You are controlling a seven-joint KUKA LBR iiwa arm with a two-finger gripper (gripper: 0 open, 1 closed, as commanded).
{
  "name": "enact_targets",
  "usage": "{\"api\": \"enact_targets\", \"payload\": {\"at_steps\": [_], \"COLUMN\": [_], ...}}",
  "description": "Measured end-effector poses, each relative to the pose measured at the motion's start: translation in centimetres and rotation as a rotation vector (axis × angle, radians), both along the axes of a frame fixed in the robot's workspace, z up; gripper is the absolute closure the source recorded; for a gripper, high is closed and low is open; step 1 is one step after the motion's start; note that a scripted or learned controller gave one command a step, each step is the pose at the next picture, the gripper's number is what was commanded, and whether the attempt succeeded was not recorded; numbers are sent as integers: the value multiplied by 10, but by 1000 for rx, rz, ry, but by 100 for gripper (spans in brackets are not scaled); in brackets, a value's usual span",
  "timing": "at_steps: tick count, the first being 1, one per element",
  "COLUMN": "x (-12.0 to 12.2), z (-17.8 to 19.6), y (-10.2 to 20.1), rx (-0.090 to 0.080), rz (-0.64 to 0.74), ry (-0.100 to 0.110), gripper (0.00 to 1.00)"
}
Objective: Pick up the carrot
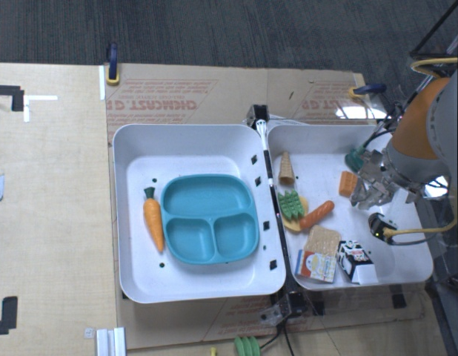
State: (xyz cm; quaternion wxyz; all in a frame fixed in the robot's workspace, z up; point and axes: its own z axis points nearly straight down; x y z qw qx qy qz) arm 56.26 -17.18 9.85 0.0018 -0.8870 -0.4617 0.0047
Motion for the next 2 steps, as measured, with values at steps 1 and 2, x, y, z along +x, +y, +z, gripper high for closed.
{"api": "enact_targets", "payload": {"at_steps": [1,2], "x": [0,0], "z": [0,8], "y": [0,0], "rx": [0,-1], "rz": [0,3], "ry": [1,4], "gripper": [0,100]}}
